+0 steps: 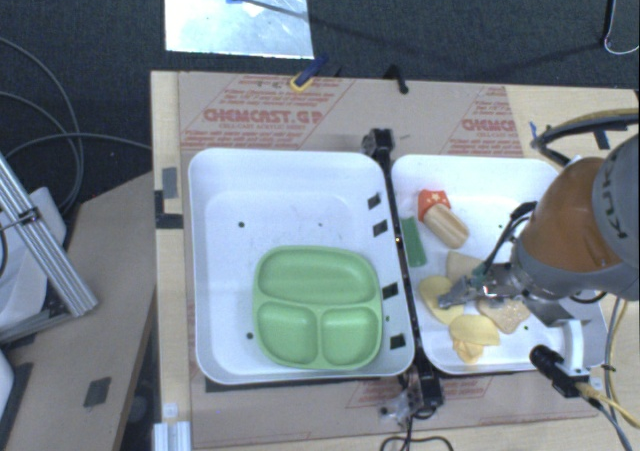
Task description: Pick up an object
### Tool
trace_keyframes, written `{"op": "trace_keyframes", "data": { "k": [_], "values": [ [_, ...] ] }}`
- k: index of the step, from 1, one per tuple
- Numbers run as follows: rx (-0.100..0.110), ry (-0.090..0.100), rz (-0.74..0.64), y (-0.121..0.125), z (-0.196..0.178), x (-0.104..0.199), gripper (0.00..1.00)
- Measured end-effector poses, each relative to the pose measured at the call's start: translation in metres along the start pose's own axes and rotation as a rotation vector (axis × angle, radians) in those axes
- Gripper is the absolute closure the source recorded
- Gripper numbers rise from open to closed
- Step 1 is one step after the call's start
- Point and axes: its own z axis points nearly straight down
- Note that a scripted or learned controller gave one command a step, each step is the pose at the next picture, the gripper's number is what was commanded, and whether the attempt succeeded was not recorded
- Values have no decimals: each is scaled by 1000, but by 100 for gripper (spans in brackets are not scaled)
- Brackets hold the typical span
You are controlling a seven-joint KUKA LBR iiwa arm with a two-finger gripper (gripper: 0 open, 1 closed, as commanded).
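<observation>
Clearly your end effector (462, 291) sits low in the right bin (500, 171), though you cannot tell its state, over the pale yellow food pieces (437, 291), which look light, smooth and slippery, so grip across a narrow edge.

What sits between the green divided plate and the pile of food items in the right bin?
In the camera view: the bins' adjoining rims with black clips, plus a small green piece just inside the right bin.

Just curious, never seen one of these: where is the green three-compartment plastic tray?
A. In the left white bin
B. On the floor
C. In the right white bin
A: the green three-compartment plastic tray lies flat in the left white bin.
</observation>
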Motion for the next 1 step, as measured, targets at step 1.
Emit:
{"op": "trace_keyframes", "data": {
  "k": [1],
  "values": [
    [-4, 2, -7, 2, -4, -8, 0]
  ]
}}
